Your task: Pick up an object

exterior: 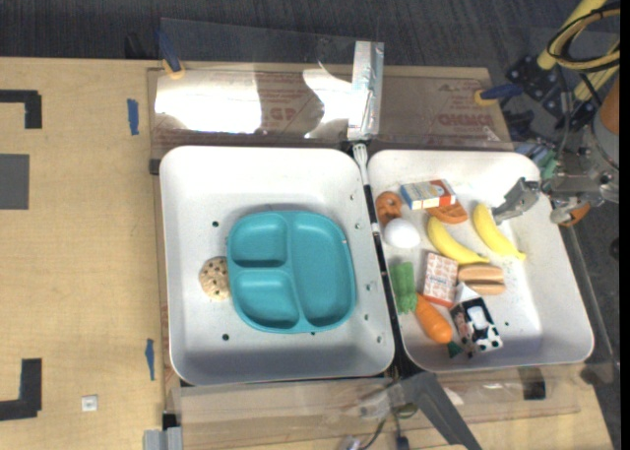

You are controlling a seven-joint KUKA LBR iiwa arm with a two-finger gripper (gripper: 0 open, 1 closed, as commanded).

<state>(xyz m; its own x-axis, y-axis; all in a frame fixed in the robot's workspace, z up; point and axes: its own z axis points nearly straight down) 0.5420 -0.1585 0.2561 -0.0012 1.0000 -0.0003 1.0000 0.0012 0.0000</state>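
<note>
Objects for picking sit in the right bin [566, 325], all left of and below the tool [516, 200]. Nearest to the tool: two bananas, one [495, 233] just beneath its tip, the other [450, 241] one step further left, both lying at a slant. Left again, a white egg-like ball [402, 234], with a brown round item [389, 205] above it and a small carton [428, 194] with an orange piece [451, 212] beside that. Below the bananas: a hot-dog bun [482, 279], a red-and-white packet [440, 277], a green piece [404, 284] along the bin's left wall, a carrot [433, 321], and a black-and-white cow-print item [476, 325] furthest down.

Tool: reaches in over the right rim of the right bin, tip pointing left and down toward the upper end of the nearer banana. Whether it touches the banana cannot be told. Finger opening cannot be told from this angle; nothing visible between them.

Left bin [187, 182], well away to the tool's left: a teal divided plate [292, 270] in the middle, a cookie [216, 278] touching the plate's far edge.

Both bins rest on the tabletop [69, 241]; clear plastic sheeting [266, 94] stands behind them. Yellow cables [591, 15] hang above the tool.
</note>
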